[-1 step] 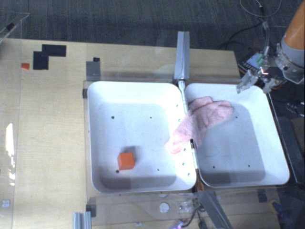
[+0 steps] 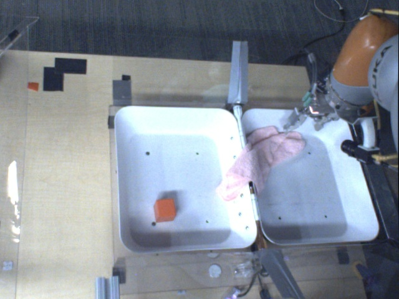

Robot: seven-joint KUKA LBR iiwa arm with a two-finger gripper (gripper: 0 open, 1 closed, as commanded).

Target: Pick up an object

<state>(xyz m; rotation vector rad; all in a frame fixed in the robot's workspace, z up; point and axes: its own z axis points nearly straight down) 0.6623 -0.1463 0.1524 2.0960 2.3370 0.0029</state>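
A pink cloth (image 2: 262,157) lies crumpled over the divider between the two bins, most of it in the right bin (image 2: 324,223), with one end hanging into the left bin (image 2: 187,129). A small orange block (image 2: 165,210) sits on the floor of the left bin near its front left. My gripper (image 2: 305,121) hangs at the back of the right bin, just above and behind the cloth's right end. Its fingers (image 2: 292,123) stand open with nothing between them.
A metal bar (image 2: 239,73) runs back from the divider between the bins. Black markers (image 2: 62,72) and a small red square (image 2: 32,86) lie on the wooden bench at the far left. Cables trail behind the arm at the upper right.
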